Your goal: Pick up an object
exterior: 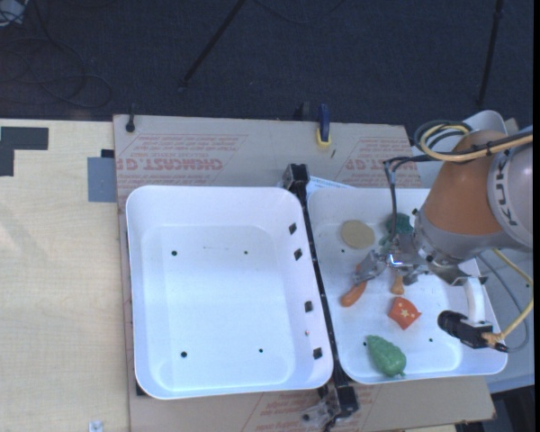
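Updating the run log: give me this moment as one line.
gripper: low in right bin, above carrot | grasp: unconfirmed | nearby: tan disc, red block, green object | left bin: idle

A single fixed camera is looking down at a slant from above the counter (45,268), taking in both white bins (162,207) side by side from a middling height. The arm (472,196) is entering from the right edge, dark floor (252,52) lying beyond.

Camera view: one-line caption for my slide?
KUKA arm's end effector low in the right bin, above an orange carrot-like piece, near a tan disc, red block and green lump.
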Available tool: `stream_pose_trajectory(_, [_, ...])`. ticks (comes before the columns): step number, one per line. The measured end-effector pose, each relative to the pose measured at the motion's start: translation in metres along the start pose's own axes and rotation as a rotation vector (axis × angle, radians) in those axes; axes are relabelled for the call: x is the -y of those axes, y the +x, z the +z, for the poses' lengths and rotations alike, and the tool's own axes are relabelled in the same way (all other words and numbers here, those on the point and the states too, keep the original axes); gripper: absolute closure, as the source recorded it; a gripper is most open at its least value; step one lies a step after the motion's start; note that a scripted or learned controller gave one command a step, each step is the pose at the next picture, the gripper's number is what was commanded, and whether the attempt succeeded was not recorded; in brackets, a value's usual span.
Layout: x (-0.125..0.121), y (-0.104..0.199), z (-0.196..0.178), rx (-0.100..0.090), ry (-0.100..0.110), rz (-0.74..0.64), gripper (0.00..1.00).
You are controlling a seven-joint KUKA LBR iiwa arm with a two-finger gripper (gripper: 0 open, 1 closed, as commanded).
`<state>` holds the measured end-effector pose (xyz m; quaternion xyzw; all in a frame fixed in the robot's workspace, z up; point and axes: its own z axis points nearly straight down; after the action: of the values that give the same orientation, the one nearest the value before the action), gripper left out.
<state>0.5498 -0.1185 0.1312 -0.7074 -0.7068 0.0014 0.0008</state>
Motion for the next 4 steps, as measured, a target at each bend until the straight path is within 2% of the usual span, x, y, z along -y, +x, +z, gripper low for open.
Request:
stream_pose_trajectory(1, [0.002, -0.001, -0.011, -0.002, 0.002, 0.007, 1.0])
stream_pose_trajectory(2, [0.009, 0.047, -0.115, -0.002, -0.009, -0.006, 1.0])
stream_pose_trajectory(3, [0.017, 0.123, -0.219, -0.003, -0.009, -0.01, 1.0])
stream_pose_trajectory(4, [-0.002, 0.18, -0.342, -0.003, -0.016, -0.008, 1.0])
